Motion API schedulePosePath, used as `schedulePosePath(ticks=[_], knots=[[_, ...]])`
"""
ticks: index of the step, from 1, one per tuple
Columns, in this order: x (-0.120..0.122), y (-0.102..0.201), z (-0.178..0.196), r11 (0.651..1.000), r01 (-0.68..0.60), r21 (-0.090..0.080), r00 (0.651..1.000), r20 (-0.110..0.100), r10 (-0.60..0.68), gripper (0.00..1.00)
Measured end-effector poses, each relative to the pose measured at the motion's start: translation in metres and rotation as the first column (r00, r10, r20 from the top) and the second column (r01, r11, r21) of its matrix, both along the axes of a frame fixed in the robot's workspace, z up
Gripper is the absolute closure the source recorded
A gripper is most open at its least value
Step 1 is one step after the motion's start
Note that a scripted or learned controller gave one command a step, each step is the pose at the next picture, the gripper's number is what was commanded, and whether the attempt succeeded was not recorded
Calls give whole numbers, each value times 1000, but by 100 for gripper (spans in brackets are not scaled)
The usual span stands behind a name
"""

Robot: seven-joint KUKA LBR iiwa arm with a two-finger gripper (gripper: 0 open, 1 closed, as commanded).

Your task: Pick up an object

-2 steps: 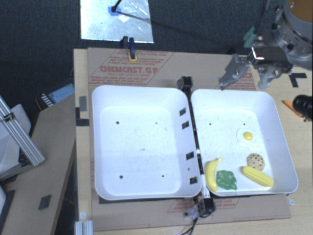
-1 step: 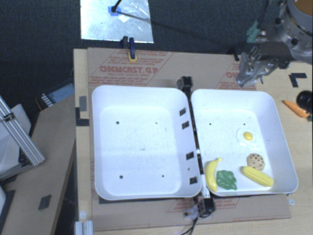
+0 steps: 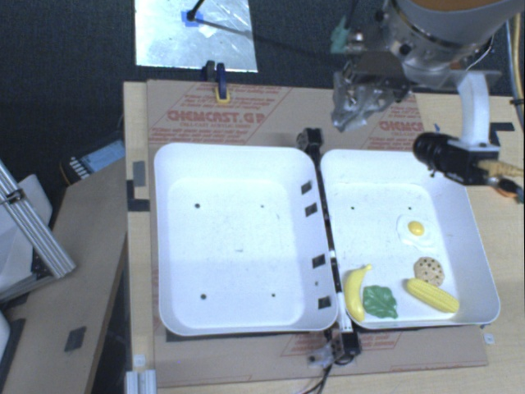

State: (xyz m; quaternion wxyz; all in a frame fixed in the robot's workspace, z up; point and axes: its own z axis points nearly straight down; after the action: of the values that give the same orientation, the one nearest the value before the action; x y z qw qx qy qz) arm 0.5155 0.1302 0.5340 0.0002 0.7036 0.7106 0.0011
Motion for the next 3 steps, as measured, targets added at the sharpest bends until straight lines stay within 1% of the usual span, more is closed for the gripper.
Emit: schedulePosePath(ticks=[1, 2, 3], knots=[[22, 95, -35, 1000, -2, 0, 1000, -3, 2, 100], [65, 105, -29, 1000, 8, 0, 1000, 2, -8, 100], [64, 104, -29, 1000, 9, 0, 1000, 0, -9, 0]])
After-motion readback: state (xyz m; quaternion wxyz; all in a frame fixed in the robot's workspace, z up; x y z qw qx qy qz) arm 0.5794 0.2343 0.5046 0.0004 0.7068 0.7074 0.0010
